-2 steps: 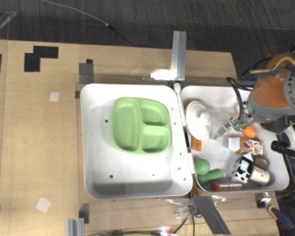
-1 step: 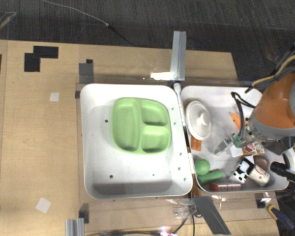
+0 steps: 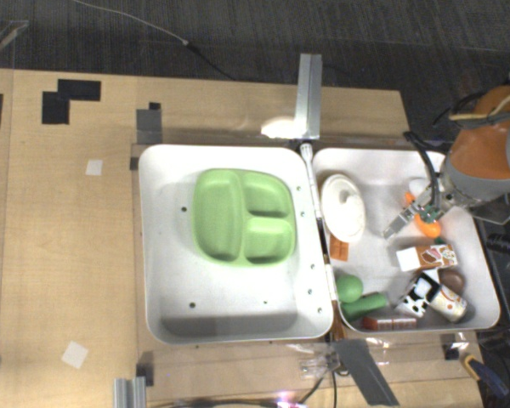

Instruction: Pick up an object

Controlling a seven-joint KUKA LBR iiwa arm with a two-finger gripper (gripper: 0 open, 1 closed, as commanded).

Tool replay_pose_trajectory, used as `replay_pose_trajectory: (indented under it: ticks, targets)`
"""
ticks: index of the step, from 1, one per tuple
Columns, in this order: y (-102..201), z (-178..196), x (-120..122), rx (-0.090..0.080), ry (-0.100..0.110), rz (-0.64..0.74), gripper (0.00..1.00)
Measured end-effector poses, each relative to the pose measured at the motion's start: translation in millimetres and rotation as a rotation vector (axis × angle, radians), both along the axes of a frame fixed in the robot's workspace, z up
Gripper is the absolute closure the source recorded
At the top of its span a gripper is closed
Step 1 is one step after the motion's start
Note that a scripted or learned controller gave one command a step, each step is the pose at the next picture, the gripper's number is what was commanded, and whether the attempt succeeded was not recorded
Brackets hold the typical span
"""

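Note:
My gripper (image 3: 415, 213) is low inside the right bin (image 3: 382, 172), at its right side, under the grey wrist and orange band. A small orange toy (image 3: 428, 222) lies right against the gripper's right side; whether it is gripped is unclear. Left of the gripper a white round lid (image 3: 342, 206) rests on the bin floor. In front of it lie a white card (image 3: 407, 257) and a small printed box (image 3: 436, 253). At the bin's near end are a cow-patterned cup (image 3: 425, 294), a green toy (image 3: 361, 297) and a dark red marker (image 3: 391, 322).
The left bin (image 3: 166, 228) holds a light green divided tray (image 3: 242, 215). A metal post (image 3: 309, 96) stands behind the wall between the bins. An orange-brown card (image 3: 338, 250) leans by that wall. Cables run along the bench's right side.

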State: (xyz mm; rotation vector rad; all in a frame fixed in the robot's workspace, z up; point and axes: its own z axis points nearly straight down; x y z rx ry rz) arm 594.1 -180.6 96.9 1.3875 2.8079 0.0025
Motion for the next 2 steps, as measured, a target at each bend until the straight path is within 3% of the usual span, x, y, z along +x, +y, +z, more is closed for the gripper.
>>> replay_pose_trajectory:
  ticks: [1,2]
  targets:
    - [5.7,-7.5,-18.2,-0.001,-0.006,-0.018,0.0]
    - [11.6,-9.3,41.9,0.001,-0.001,-0.032,0.0]
